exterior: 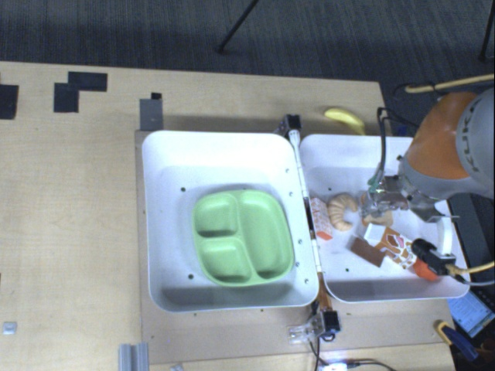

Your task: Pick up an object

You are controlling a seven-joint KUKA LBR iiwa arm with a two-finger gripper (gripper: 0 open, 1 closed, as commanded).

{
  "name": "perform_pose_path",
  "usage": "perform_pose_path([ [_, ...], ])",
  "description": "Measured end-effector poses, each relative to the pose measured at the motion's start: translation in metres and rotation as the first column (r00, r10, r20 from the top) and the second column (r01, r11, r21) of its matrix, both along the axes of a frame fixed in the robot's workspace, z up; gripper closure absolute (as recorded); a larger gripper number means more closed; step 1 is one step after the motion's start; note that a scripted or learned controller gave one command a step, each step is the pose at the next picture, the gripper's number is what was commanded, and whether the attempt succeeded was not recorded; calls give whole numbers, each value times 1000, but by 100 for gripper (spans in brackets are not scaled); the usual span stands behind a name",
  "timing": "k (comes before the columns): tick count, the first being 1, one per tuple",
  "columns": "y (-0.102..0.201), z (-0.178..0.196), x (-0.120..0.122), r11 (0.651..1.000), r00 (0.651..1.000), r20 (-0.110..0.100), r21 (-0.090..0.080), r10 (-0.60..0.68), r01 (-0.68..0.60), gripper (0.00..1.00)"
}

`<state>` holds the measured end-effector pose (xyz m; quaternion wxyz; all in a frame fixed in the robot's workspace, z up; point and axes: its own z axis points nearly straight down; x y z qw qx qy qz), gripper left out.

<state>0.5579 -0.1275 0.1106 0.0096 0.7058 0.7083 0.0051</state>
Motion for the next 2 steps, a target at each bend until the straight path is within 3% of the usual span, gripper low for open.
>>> perform_pose_path([
  [1, 0, 0, 0, 1000, 1000, 0, 0, 0, 0, 0],
  [2, 1, 11, 1, 1000, 1000, 3, 0, 2, -2, 100],
])
